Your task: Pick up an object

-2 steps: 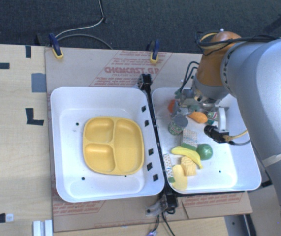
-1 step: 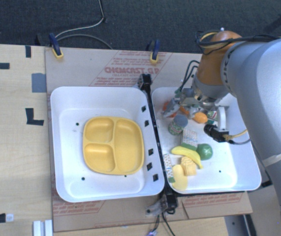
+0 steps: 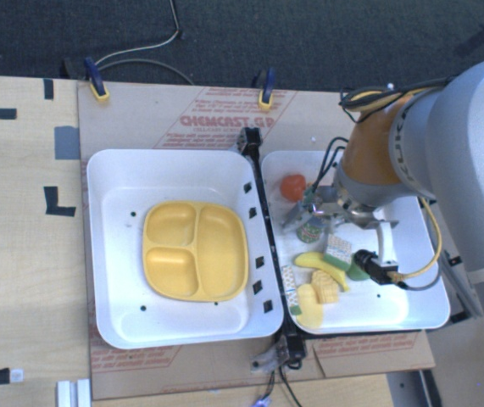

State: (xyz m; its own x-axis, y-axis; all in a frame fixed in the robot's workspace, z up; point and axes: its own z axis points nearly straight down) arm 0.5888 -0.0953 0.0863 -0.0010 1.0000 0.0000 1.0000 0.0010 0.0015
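**Robot arm reaching into a bin of toy food**

On a pale wooden bench (image 3: 21, 253) seen from above sits a sheet of brown printed cardboard (image 3: 216, 117), held at its far edge by two blue and yellow clamps (image 3: 97, 85). Two shallow white plastic bins rest on it side by side, and the black divider strip (image 3: 263, 219) where they meet serves as the landmark.

Left of the divider, the left white bin (image 3: 106, 185) holds a yellow plastic plate with three compartments (image 3: 196, 250), lying flat near the middle.

Just right of the divider, in the right white bin (image 3: 411, 312), small toy foods are clustered. A round red-orange toy fruit (image 3: 292, 186) lies near the divider toward the far side. Toward the near side lie a yellow toy banana (image 3: 316, 261), a yellow toy corn cob (image 3: 326, 287) and a pale yellow lumpy piece (image 3: 309, 308), close together, with a green piece (image 3: 353, 270) beside the banana.

Further right, the grey robot arm with an orange band (image 3: 377, 147) reaches in from the right. Its metal two-finger gripper (image 3: 312, 217) is low over the bin, between the red-orange fruit and the banana. Whether its fingers are spread or closed cannot be told, nor whether anything is between them; a small greenish object (image 3: 313, 230) sits right at the tip.
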